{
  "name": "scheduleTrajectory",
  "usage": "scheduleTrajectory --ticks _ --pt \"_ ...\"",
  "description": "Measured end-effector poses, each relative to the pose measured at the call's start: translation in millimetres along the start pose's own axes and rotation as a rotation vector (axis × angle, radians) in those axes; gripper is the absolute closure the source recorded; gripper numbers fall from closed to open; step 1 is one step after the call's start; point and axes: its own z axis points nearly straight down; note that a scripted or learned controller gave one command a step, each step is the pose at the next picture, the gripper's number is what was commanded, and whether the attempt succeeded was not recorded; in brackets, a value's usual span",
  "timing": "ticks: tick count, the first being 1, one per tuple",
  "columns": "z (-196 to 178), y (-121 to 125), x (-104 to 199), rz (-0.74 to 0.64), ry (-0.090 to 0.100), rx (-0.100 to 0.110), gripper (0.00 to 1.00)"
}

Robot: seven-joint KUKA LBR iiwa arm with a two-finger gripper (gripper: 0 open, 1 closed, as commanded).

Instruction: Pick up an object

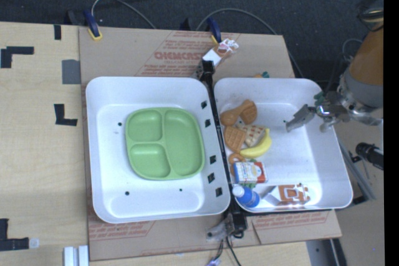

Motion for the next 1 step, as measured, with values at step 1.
scheduleTrajectory --ticks 1 --pt "126.6 15.1 41.7 -0.002 0.001 -0.004 0.00"
